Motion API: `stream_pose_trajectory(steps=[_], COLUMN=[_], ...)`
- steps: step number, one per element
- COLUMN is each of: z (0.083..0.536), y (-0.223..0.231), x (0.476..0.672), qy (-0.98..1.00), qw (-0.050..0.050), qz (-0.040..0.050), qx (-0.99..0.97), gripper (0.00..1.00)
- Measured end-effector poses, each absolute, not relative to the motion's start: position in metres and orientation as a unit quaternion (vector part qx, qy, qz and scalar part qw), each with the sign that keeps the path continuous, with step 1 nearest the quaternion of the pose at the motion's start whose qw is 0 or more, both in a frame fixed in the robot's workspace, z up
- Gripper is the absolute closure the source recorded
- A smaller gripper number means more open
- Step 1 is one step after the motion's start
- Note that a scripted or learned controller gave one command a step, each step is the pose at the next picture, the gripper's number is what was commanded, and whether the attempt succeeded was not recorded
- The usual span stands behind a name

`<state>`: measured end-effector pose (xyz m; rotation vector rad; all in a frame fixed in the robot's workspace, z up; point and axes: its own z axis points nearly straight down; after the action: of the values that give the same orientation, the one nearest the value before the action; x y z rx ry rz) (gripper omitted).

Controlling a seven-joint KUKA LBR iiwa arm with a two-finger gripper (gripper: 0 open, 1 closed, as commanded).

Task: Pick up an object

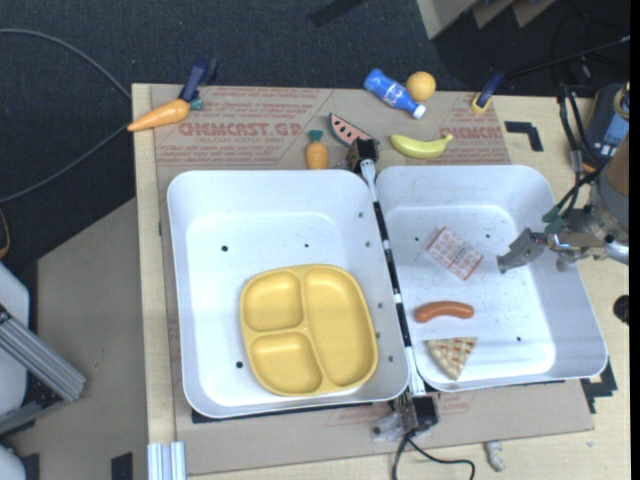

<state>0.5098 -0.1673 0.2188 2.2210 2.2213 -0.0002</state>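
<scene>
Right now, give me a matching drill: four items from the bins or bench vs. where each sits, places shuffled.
Items:
1. yellow divided plate
2. sausage
3. banana
4. carrot

Places:
A. bench, above the right bin
B. left bin
C. bench's far left corner
D. right bin, just above the pizza slice

Pairs: 1-B, 2-D, 3-A, 4-C

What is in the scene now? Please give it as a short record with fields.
left bin: yellow divided plate
right bin: pink-patterned flat packet, toy sausage, toy pizza slice
gripper: over the right bin's right part, above its floor, holding nothing visible
bench behind bins: carrot, banana, blue bottle, orange ball, watermelon slice
</scene>
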Motion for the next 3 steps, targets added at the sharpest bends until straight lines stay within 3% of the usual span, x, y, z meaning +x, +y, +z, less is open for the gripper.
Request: stream_pose_trajectory(steps=[1,2,3], z=[0.146,0.088,0.084], y=[-0.131,-0.112,-0.101], x=[0.535,0.533,0.518], qy=[0.708,0.707,0.707], qw=[-0.002,-0.002,-0.001], qz=[-0.0005,-0.0006,-0.0004], qx=[0.707,0.707,0.708], gripper=[0.00,0.00,0.00])
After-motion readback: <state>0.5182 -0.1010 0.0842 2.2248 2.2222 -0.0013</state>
